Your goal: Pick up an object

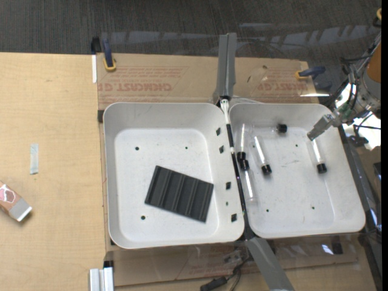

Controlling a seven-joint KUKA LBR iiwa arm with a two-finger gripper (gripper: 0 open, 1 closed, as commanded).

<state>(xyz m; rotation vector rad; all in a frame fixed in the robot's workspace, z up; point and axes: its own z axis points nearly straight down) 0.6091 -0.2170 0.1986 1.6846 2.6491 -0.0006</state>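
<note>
Bench (48,102): tan board, carrying two white bins side by side on brown cardboard.

Left bin (121,117): one item, a dark ribbed panel (179,193), lying flat and skewed in the near half, apart from all walls.

Right bin (339,217): several clear tubes with black caps. One tube (245,162) lies along the left wall, close against the divider. A second tube (261,156) lies just beside it, cap toward the near side. A third tube (318,157) lies near the right wall, cap at its near end. A small black cap (281,128) sits alone toward the far wall.

Beyond the bins: a grey upright bar (227,65) at the divider, and clamps at the cardboard's far corners.

Gripper (316,130): entering from the right, slanted down over the far right part of the right bin, its tip just above and beyond the third tube. Whether it is parted or closed cannot be told; nothing is seen in it.

Step in hand, as judged: approach, with no object lifted. The third tube is the nearest candidate. To do well, the tool should line up across the tube's width rather than along it, descend at mid-length away from the cap, and keep off the right wall, since a round tube may roll aside under a glancing touch.
</note>
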